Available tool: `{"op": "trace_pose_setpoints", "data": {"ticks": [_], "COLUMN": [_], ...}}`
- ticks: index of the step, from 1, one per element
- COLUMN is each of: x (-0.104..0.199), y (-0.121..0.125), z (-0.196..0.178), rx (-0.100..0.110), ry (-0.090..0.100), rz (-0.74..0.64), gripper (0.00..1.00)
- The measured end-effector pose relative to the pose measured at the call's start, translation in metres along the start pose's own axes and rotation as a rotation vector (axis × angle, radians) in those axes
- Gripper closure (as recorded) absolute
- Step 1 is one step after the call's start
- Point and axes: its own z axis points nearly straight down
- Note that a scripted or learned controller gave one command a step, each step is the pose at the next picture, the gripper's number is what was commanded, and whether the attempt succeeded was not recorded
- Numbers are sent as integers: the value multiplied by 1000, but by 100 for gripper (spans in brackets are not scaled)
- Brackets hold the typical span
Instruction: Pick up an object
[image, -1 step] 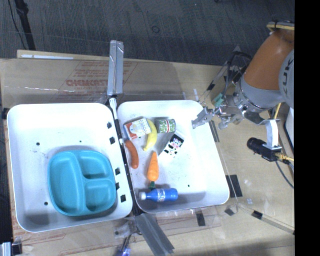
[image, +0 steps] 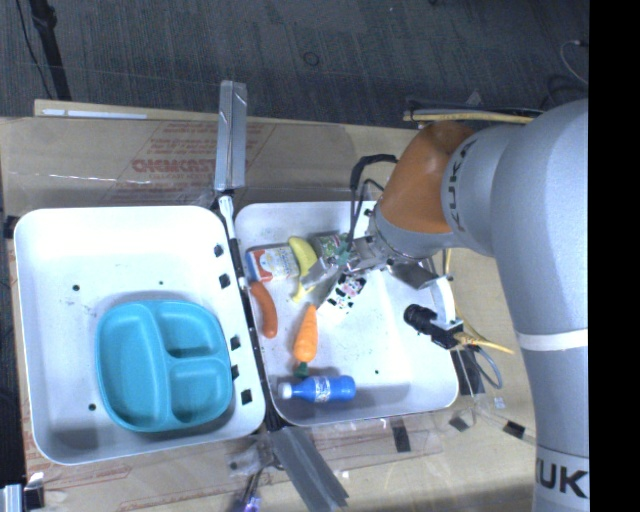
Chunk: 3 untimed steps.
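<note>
The hand (image: 335, 272) hangs low in the right bin (image: 420, 385) beside the banana (image: 301, 255), at the bin's far left; its grip I can't make out. The banana looks light, smooth and slippery; I'd pinch across its middle.

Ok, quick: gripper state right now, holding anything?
Gripper: over the right bin, down by the banana; open or closed cannot be told, and no object is seen in it.

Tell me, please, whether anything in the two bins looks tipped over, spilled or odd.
The small blue plastic bottle with a white cap lies on its side near the front wall of the right white bin. Nothing looks spilled. The blue divided plastic tray sits flat in the left white bin.
</note>
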Motion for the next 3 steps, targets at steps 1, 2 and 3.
{"op": "trace_pose_setpoints", "data": {"ticks": [1,2,3], "x": [25,25,26], "y": [45,47,46], "z": [11,0,1], "rx": [15,12,14], "ry": [-2,-3,-2], "rz": [59,54,54], "gripper": [0,100,0]}}
